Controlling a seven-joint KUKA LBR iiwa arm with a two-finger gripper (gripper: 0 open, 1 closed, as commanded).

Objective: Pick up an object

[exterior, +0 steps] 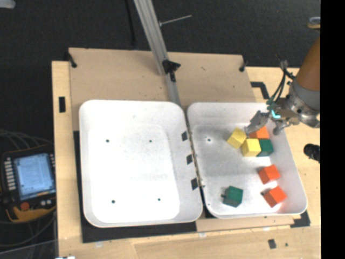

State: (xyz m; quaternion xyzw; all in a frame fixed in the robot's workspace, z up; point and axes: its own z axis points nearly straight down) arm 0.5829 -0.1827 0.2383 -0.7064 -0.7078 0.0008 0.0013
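A pale wooden bench top [124, 80] lies under two shallow white plastic bins. The left white bin [97, 117] sits just beside the right white bin [215, 117], their inner rims joined by small dark clips [190, 158]. A slanted grey metal pole [153, 36] rises from behind the bins' seam, held by a black clamp [171, 67]. Off the bench's left edge sits a handheld control pendant with a lit bluish screen [32, 176], and dark cables [21, 139] curl near it on the black floor.

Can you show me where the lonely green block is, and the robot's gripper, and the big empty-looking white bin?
lonely green block [233, 196]: camera view, on its top face.
gripper [264, 124]: camera view, midway between its fingertips.
left white bin [135, 161]: camera view, on its bare floor.
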